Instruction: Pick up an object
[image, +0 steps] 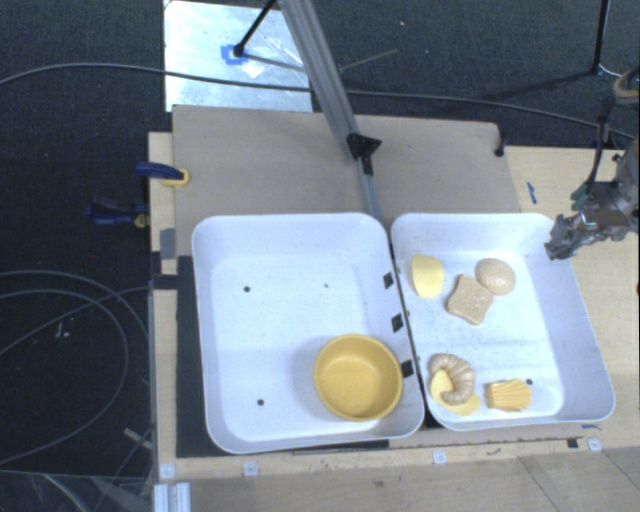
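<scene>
The fingers (562, 243) at the end of the grey arm sit at the far right of the camera view, over the upper right rim of the right-hand shallow white plastic bin (570, 330). They are small and dark against the rim, and whether they are spread or closed cannot be told; nothing can be seen between them.

Every object in the right bin lies to the left of the fingers and lower in the view. Nearest is the round pale beige bun-shaped piece (495, 276), a little left and below. Just beside it, further left and slightly lower, lies the tan square toast-like slice (469, 299), and beyond that, near the bin's left wall, the pale yellow half-round wedge (427, 276). Well below the fingers, near the front of the bin, lie the ridged yellow-orange chip-like piece (509, 395) and, to its left, the curled cream-and-yellow croissant-like piece (453, 380). All five lie apart from the fingers.

Far to the left of the fingers, in the left-hand shallow white bin (250, 300), a round yellow plastic bowl (358, 376) stands upright near the front right corner. Both bins rest side by side on the light tan surface (260, 160).
</scene>
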